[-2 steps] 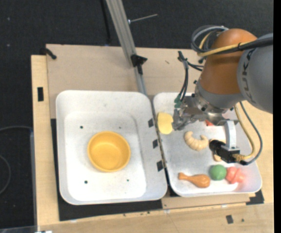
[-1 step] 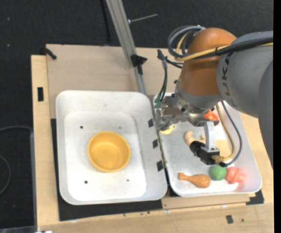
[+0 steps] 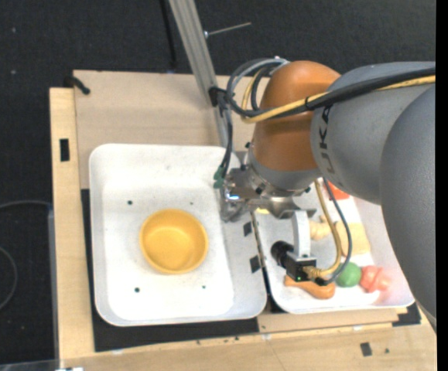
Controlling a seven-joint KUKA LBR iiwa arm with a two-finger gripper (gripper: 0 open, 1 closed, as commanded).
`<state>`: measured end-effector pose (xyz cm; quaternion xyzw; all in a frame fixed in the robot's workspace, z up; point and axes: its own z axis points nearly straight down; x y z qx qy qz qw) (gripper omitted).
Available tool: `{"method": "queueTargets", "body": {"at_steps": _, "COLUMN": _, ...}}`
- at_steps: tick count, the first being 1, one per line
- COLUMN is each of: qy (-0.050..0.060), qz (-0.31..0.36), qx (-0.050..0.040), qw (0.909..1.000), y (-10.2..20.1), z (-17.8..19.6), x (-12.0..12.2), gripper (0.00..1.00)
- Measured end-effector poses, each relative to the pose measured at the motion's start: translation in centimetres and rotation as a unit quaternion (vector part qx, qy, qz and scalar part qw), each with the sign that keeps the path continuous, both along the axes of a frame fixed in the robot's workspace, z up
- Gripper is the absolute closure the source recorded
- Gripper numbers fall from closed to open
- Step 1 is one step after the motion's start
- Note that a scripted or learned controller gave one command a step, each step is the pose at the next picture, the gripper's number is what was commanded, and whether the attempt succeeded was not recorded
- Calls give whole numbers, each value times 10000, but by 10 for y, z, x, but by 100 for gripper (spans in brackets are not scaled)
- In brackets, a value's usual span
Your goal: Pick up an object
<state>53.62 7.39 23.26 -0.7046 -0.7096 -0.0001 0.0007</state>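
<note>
A yellow bowl (image 3: pixel 174 241) sits upright in the middle of the left bin (image 3: pixel 115 176). In the right bin (image 3: pixel 285 304), near its front edge, lie an orange curved piece (image 3: pixel 317 289), a green ball (image 3: pixel 350 276) and a pink-red piece (image 3: pixel 374 278). A red-orange thing (image 3: pixel 338 192) peeks out from under the arm at the bin's right side. My gripper (image 3: pixel 235 203) hangs over the divide between the two bins, beneath the orange band, with the arm covering most of the right bin.
A slanted metal rail (image 3: pixel 196 52) rises from the back of the bench towards the upper left. The wooden bench edge (image 3: pixel 65 207) borders the left bin. Cables loop around the wrist above the right bin.
</note>
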Motion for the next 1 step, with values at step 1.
{"method": "queueTargets", "body": {"at_steps": 1, "qy": -6, "qz": -24, "qx": 3, "qw": 10000, "y": -2, "z": 0, "x": 1, "gripper": 0}}
